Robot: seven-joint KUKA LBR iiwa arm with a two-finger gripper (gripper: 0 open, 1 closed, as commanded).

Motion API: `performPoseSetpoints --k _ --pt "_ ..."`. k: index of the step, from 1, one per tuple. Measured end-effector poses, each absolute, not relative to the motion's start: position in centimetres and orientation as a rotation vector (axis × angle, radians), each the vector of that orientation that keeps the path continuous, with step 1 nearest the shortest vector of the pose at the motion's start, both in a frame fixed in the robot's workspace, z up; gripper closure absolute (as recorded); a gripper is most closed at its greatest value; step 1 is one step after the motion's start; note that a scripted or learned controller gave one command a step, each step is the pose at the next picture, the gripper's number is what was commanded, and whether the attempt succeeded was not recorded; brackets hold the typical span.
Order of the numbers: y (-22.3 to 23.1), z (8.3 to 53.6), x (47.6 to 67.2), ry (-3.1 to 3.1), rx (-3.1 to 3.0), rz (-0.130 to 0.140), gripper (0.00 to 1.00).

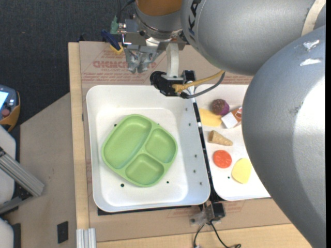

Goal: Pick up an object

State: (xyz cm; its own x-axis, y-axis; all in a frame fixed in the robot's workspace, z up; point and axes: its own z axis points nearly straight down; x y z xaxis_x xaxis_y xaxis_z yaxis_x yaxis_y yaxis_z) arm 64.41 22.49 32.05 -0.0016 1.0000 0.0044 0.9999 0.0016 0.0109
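Nothing is picked yet: the gripper (138, 65) hangs beyond the left bin (98, 138) (finger spacing unclear, nothing visibly held), while the toy foods (222, 138) lie in the right bin (222, 187).

cardboard sheet (103, 63): red printed word near the top edge, too blurry to read | arm (232, 19): part of a dark letter, like a K
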Motion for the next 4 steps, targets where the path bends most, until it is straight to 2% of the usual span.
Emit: performPoseSetpoints --k 1,2,3,4 --pt "17.1 37.7 65.1 2.211 2.222 0.012 1.00" --pt "7.4 38.8 66.8 2.209 2.225 0.004 1.00" --pt "-0.6 40.8 66.7 2.207 2.226 0.003 1.00" --pt "-8.0 40.8 66.6 2.208 2.226 0.001 1.00"
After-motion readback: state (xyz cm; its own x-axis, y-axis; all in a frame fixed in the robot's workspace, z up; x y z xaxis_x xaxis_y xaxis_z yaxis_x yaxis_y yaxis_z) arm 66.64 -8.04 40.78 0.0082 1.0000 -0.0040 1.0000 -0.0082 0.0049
